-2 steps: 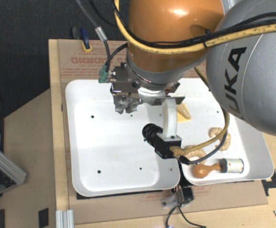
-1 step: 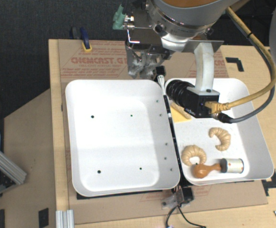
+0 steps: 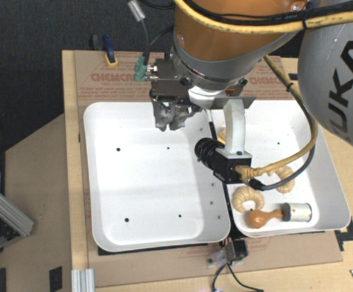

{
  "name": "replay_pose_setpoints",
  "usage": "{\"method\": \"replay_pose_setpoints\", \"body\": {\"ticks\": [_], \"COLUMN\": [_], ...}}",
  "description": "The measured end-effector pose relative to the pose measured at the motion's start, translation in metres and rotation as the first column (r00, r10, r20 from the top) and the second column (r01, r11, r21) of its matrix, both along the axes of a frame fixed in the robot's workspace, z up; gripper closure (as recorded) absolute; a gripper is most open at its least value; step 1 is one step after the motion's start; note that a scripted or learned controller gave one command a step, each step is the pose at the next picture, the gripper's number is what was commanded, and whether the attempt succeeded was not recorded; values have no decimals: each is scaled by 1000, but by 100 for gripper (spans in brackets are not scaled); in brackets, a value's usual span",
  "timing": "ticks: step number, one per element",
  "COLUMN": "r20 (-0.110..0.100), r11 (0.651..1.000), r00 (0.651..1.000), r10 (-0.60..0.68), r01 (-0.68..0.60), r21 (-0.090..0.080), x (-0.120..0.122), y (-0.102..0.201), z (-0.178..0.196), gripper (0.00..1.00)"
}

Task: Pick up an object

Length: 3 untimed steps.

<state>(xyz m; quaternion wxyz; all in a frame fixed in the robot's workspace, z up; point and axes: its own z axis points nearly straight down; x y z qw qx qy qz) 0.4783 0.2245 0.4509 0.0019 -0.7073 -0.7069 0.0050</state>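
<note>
Cardboard sheeting (image 3: 73, 163) covers the bench, and on it you have 2 shallow white bins side by side: the left bin (image 3: 146, 187) and the right bin (image 3: 322, 175).

Your gripper (image 3: 171, 115) hangs over the left bin's upper edge, at about 12 o'clock of that bin. Nothing lies between or below the fingers, and I cannot tell from this angle whether they are parted or closed.

All candidate objects sit in the right bin, at its 6 to 7 o'clock corner. A pale ridged croissant-shaped toy (image 3: 248, 195) lies nearest the divider. Just beside it, at its 5 o'clock, is a tool with a brown bulbous end (image 3: 258, 218) and a white cylindrical end (image 3: 298, 212). A second pale ridged piece (image 3: 279, 178) lies at 1 o'clock of the first, partly behind the yellow cable (image 3: 298, 157).

Judgement: the toy looks light and probably rigid plastic, with ridges that should resist slipping; take it across its narrow middle. The tool's round ends may roll or squirt out, so grip its neck. The nearby bin walls limit approach room.
</note>
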Motion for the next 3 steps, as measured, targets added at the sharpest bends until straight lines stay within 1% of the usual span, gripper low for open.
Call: {"method": "replay_pose_setpoints", "body": {"ticks": [1,2,3], "r20": [-4,24,-4], "r11": [1000,1000,1000], "r00": [1000,1000,1000], "r10": [-1,2,-1], "r01": [1,-3,1], "r21": [-2,12,-2], "x": [-1,2,-1], "y": [0,0,-1], "z": [-114,8,-124], "gripper": [100,100,100]}}
